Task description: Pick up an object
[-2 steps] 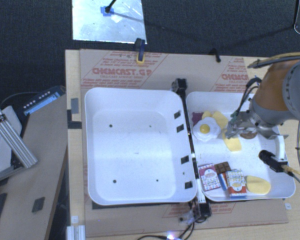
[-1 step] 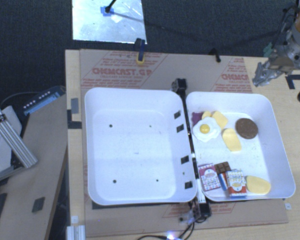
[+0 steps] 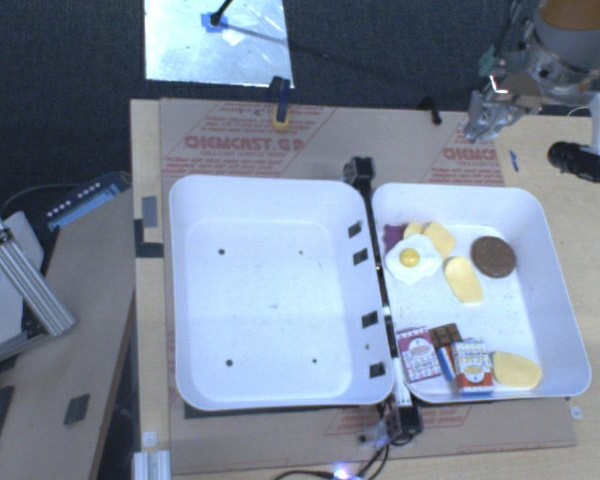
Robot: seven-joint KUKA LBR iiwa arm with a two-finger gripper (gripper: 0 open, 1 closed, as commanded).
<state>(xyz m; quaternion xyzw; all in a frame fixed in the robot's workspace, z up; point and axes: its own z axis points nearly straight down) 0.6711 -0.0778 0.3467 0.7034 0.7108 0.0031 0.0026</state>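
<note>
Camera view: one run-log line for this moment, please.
pincer above bench, beyond right bin | holding nothing visible | fried egg, brown disc in right bin

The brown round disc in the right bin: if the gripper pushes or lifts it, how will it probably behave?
The brown disc looks flat and thin, so it will probably slide, not roll. Its low edge may be hard to pinch. It lies apart from the yellow piece, so a push could move it alone.
</note>
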